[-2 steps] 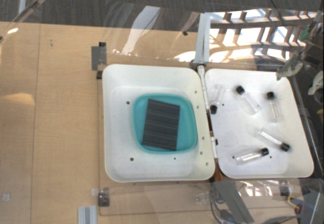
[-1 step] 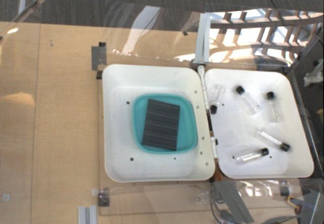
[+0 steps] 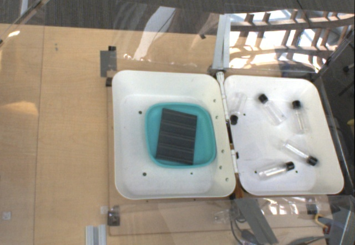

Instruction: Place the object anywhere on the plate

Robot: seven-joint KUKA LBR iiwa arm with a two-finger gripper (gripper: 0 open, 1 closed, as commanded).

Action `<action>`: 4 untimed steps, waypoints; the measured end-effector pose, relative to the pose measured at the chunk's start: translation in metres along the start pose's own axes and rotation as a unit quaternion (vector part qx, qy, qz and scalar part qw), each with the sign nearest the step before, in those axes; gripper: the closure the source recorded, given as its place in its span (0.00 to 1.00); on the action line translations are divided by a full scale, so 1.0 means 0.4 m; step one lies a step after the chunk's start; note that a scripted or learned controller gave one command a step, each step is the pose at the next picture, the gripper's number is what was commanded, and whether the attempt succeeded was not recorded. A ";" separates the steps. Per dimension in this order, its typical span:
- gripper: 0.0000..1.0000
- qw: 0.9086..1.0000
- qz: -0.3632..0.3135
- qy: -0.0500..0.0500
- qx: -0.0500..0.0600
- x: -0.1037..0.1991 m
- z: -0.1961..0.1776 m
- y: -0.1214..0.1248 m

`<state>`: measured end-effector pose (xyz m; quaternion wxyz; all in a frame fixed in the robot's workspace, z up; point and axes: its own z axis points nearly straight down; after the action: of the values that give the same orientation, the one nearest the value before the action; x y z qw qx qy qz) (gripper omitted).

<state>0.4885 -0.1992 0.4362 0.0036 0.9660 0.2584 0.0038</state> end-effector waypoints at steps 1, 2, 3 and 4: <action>0.00 0.988 0.156 0.000 0.000 -0.008 0.001 0.014; 0.00 0.988 0.156 0.000 0.000 -0.008 0.001 0.014; 0.00 0.988 0.156 -0.001 0.000 -0.008 0.001 0.014; 0.00 0.988 0.156 -0.001 0.000 -0.008 0.001 0.014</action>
<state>0.4884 -0.2055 0.4358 0.0026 0.9945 0.1046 0.0037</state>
